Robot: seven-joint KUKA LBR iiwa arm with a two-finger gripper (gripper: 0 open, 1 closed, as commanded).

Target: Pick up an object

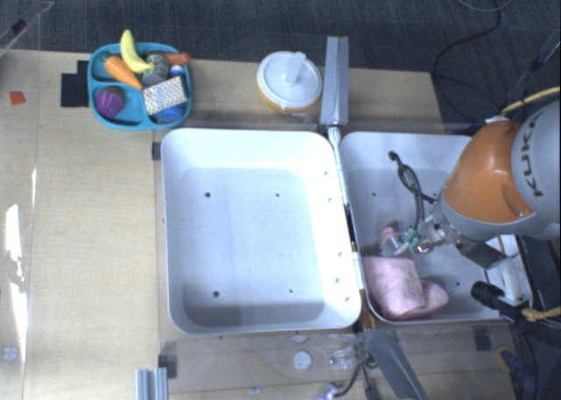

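Your pincer [410, 240] hangs low in the right bin [456, 148], just above the pink cloth [399, 287]; whether it's parted, you cannot tell.

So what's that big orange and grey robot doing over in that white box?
The robot arm is reaching down into the right bin. Its gripper is low, just above a soft pink cloth lying in the bin's near corner. It looks like it's going for the cloth, but nothing is lifted yet. A blue tray of toy food sits off to the side.
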